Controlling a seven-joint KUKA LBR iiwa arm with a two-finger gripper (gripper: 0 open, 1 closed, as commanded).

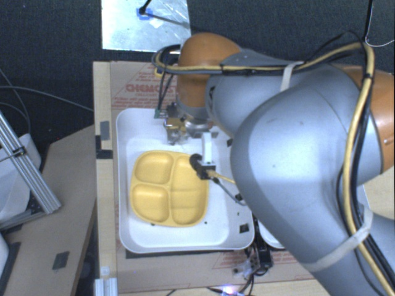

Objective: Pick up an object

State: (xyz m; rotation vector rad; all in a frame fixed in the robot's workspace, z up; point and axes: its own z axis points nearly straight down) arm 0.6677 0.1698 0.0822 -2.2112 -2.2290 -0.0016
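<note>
At far end of white bin point(131, 131) | hand point(176, 131) near yellow tray point(168, 190) | grip: cannot tell

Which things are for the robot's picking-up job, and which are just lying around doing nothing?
For the job:
- gripper
- yellow divided plate, the thing to pick
- white bin holding it

Just lying about:
- shiny foil sheet
- printed cardboard under the bin
- metal frame off to the side

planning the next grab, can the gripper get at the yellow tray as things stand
Probably yes. The yellow tray lies flat and mostly uncovered in the white bin, and the gripper hangs just beyond its far edge with nothing between them.
</note>
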